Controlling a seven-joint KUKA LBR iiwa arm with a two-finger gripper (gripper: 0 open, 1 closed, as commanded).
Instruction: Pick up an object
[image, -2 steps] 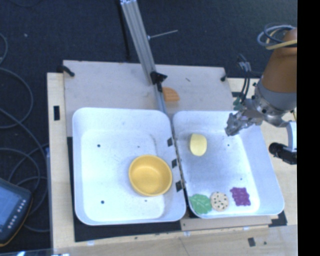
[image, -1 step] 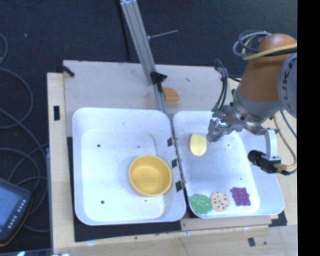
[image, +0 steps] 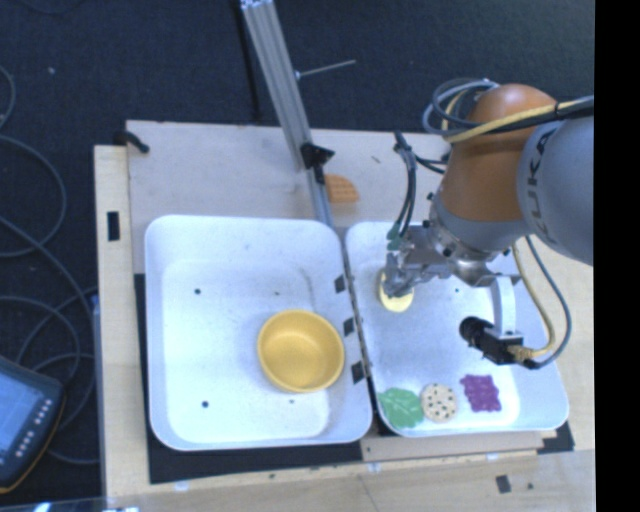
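At the right of the frame the gripper (image: 397, 285) reaches into the right bin (image: 530, 400), directly over a pale yellow disc (image: 396, 299); whether its fingers grip the disc cannot be told. A yellow bowl (image: 299, 350) sits in the left bin (image: 190, 260). A green piece (image: 401, 405), cookie (image: 438, 401) and purple piece (image: 481, 392) line the right bin's lower edge.

This is a robotics lab or test cell. A grey industrial arm (image: 560, 190) with an orange band (image: 495, 150) and trailing cables reaches over a plain wooden counter (image: 210, 170) bearing two shallow white bins (image: 170, 300), one beneath the gripper (image: 398, 285) and one to its left. A bare aluminium rail (image: 285, 100) rises behind the gripper. Loose black cables (image: 40, 200) lie on the dark floor far to its left, beside a handheld control pendant (image: 22, 420).
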